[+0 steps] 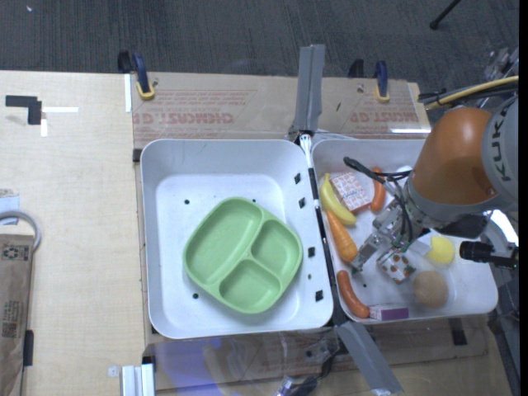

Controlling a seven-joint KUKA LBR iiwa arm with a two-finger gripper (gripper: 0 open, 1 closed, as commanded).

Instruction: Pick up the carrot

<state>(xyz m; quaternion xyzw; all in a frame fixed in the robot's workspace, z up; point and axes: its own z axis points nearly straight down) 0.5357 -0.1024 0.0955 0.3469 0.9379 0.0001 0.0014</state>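
The carrot (341, 235) lies in the right bin (483, 304), close to its left wall, pointing from upper left to lower right, just under the banana (337, 200) and above a second orange piece, maybe a sausage (352, 295), near the bottom left corner. The end effector (373, 247) hangs low over the middle of this bin, just beside the lower end of the carrot on its right side, and I cannot tell from this view how it is set, because the metal parts and cables mix together there. Nothing is seen lifted, so I judge that the step in hand is the approach to the carrot, and the grasp is not yet made. The next move probably calls for a small shift to the left, so that the carrot comes across the middle of the end effector, and care not to catch the banana or the small printed box (398, 266) which lies near. The left bin (161, 221) carries a green plate (241, 254) with three sections. On the arm (462, 159), letters "KU" are readable at the right edge. The cardboard (206, 106) behind the bins on the worktop (66, 221) has red printed writing, upside down, and I cannot read it surely.
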